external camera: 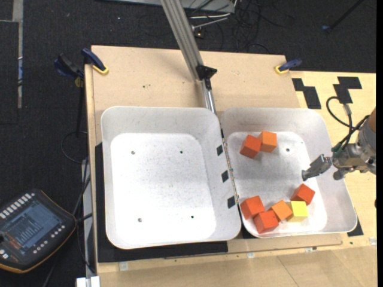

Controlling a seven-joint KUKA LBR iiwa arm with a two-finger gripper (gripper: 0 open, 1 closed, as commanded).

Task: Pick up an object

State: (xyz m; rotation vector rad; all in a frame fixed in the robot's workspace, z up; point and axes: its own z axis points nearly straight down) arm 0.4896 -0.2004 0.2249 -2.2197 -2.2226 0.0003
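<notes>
Five blocks sit at the near end of the right bin [335,160], strung in a loose arc: two red ones touching each other, a red block [266,220] at the very front and another red block [252,205] just behind it, then an orange block [281,210], a yellow block [299,209] touching it, and a further red block [304,194] just behind the yellow. Just beyond that last red block, over the right side of the same bin, hangs the pincer [313,168]. It reaches in from the right on its grey arm [359,154], its dark fingers pointing left above bare white floor. Whether those fingers stand apart or together I cannot tell at this size, and nothing shows between them. Nearest to the pincer is the red block behind the yellow one, close by but apart from it. Farther back in the bin, well apart from the pincer, a red-orange block [251,146] and a paler orange block [268,140] rest touching one another. Left of all this lies the left bin [114,160], both bins resting on the pale bench [149,70].
</notes>
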